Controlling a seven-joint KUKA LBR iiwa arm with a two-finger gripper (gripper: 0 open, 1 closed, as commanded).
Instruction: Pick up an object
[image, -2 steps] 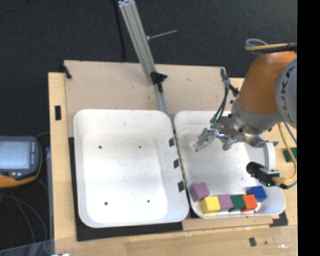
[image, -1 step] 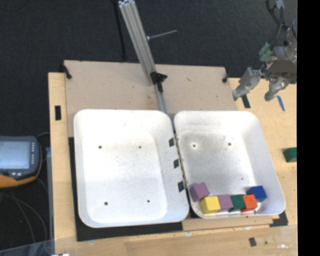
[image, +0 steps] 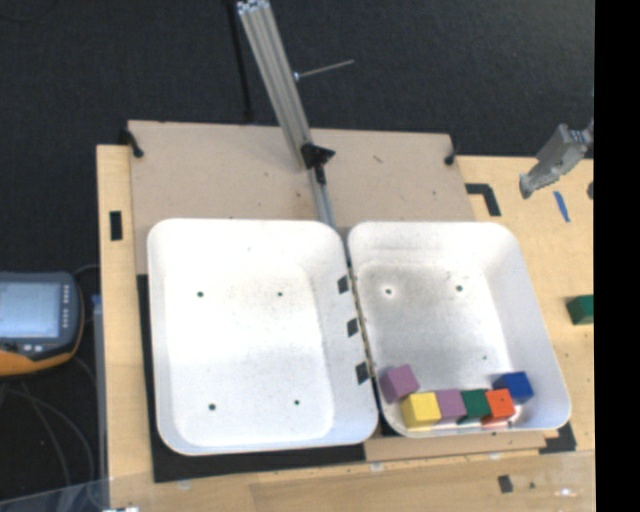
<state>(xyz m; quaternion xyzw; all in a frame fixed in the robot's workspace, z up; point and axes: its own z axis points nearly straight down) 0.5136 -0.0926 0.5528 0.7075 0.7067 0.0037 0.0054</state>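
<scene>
**Nothing lifted yet: blocks waited in the right bin**

Going left to right, we first met the left bin (image: 170, 330), then the right bin (image: 520, 270). The candidates for picking sat bunched at about five o'clock in that right bin: a purple block (image: 399, 381), a yellow block (image: 422, 408), a second purple block (image: 451, 403), a green block (image: 475, 404), an orange block (image: 499, 403) and a blue block (image: 513, 384), touching or just beside one another. The gripper (image: 548, 165) hung at about two o'clock, well apart from them, outside the bin. It was small and blurred, so we could not tell how its pincer stood. We judged the whole task still ahead: approach, grasp, lift.
</scene>
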